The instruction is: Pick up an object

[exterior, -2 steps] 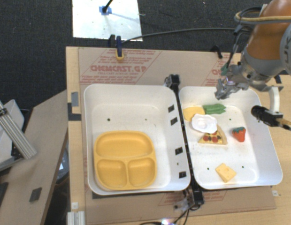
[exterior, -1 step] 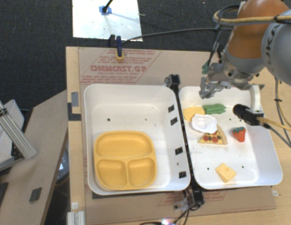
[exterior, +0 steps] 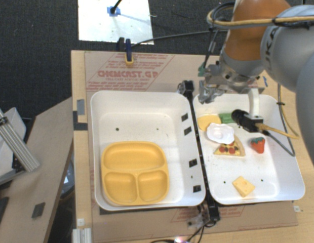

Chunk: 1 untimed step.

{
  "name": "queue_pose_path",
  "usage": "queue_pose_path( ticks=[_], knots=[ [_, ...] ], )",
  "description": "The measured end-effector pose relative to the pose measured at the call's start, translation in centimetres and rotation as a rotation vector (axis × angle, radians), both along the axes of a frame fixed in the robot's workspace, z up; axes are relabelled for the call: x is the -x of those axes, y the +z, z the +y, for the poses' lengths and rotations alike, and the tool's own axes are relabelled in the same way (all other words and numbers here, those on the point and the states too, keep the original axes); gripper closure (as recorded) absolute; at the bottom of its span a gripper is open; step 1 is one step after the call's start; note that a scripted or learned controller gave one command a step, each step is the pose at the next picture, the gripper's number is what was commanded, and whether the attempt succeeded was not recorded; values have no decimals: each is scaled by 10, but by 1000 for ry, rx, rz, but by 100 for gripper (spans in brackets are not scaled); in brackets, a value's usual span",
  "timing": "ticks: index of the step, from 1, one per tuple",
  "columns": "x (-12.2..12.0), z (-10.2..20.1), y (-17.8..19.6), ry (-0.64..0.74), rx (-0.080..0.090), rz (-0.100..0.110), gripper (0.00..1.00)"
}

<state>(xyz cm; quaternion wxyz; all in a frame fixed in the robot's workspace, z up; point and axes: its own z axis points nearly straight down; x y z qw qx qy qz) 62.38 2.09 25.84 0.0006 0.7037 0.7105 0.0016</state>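
My gripper (exterior: pixel 208 94) hangs over the far left corner of the right bin (exterior: pixel 283 181), with the arm reaching in from the upper right. Just in front of it lie a flat yellow disc (exterior: pixel 207 121) and a small green block (exterior: pixel 226 118). A white crumpled piece (exterior: pixel 220 133) rests by the disc, partly over a toy pizza slice (exterior: pixel 230 149). A red strawberry (exterior: pixel 257 144) sits to the right of the pizza. A yellow cheese wedge (exterior: pixel 243 186) lies alone near the bin's front. Nothing shows between the gripper and these things.
The left bin (exterior: pixel 142 110) holds a yellow tray with three compartments (exterior: pixel 135 172) at its front. A ridge with black clips (exterior: pixel 193 146) divides the two bins. A blue clamp (exterior: pixel 128 49) stands on the cardboard behind the bins.
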Motion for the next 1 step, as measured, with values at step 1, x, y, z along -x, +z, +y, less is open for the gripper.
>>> queue_pose_path(
  ticks=[1],
  knots=[
    [4, 50, -4, 0, -1, 2, 100]
  ],
)
